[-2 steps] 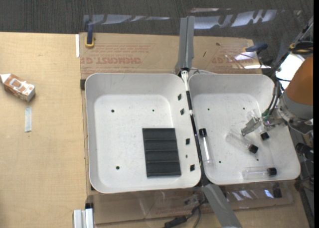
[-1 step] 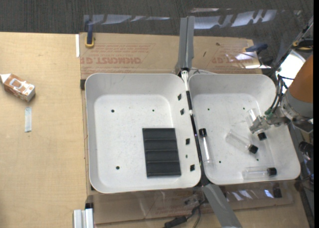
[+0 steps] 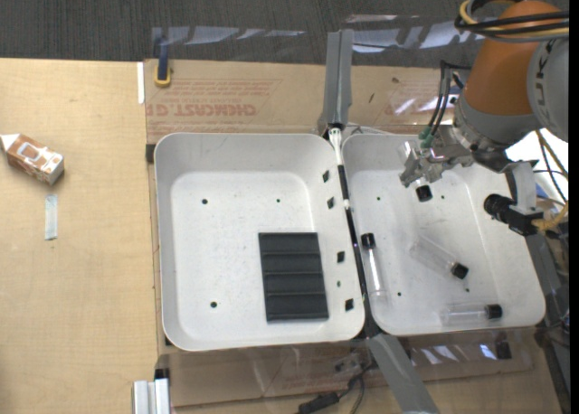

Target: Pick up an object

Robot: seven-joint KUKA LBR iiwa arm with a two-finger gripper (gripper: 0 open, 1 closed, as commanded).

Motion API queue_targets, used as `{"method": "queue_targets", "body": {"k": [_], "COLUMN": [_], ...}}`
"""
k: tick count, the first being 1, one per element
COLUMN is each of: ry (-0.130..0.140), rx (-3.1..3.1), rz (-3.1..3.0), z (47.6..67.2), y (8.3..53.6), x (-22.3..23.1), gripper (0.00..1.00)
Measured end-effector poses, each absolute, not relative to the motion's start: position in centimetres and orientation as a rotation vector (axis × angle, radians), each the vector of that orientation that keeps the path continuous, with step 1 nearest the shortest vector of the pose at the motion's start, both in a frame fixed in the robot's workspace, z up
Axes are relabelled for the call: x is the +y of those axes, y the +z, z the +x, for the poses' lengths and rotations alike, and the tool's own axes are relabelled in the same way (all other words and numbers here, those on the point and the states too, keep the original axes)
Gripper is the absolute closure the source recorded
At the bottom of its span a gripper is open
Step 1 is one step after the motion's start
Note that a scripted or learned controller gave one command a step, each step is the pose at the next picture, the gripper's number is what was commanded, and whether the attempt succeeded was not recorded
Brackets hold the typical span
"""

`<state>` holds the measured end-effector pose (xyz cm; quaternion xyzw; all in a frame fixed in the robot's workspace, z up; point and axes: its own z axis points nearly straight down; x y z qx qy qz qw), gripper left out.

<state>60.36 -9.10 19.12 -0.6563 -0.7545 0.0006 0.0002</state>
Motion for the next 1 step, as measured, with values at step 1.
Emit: {"method": "queue_targets", "body": {"k": [1], "ry": [0.003], "rx": [-2.299], "rz": [-2.142], "z": [61.22], "y": [22.28], "x": [-5.94], "gripper": [1.0]}}
